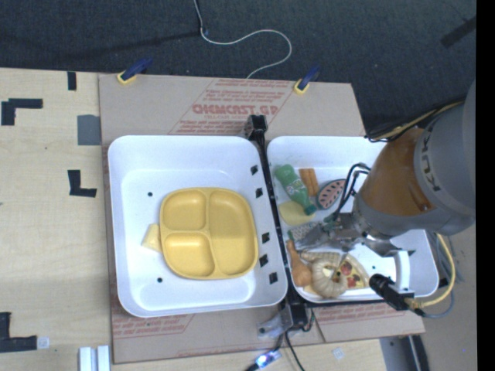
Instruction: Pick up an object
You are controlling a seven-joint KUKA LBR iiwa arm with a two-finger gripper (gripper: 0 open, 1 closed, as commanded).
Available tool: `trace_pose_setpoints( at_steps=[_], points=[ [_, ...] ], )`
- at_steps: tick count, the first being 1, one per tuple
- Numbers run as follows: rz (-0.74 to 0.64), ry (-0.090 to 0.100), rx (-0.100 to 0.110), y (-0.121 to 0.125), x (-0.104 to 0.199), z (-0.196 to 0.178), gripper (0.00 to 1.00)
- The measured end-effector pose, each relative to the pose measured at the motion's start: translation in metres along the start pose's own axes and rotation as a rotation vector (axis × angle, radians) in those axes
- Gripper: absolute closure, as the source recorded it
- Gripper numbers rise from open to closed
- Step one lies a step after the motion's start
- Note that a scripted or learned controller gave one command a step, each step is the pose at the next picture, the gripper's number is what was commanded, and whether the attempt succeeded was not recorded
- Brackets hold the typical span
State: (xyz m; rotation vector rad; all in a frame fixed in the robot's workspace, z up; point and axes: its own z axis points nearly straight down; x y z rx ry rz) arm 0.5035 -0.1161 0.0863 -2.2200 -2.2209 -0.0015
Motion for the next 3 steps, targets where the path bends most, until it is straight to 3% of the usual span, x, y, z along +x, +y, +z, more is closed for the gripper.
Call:
trace_pose_setpoints(
  at_steps=[1,3],
  points=[
    [-0.004,0.009,-0.004,0.003,0.004,-0.014,1.00],
    [-0.003,-0.002,-0.004,0.011,0.014,-0.131,1.00]
  ],
)
